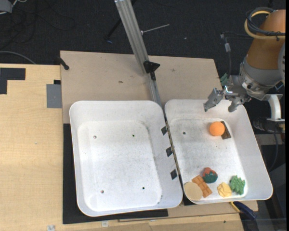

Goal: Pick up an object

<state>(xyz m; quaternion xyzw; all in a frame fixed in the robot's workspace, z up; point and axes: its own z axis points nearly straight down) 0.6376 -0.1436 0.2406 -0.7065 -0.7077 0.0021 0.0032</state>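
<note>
In the right bin an orange ball rests beside a small dark brown block. Near that bin's front edge lie a tan disc, an orange-brown piece, a dark green and red piece, a yellow piece and a green leafy piece. My gripper hangs over the bin's back rim, up and slightly right of the ball. Its fingers are spread open with nothing between them.
The left bin adjoins the right one, with black clips along their shared edge. A slanted aluminium rail rises behind the bins. The bench's wooden top extends to the left.
</note>
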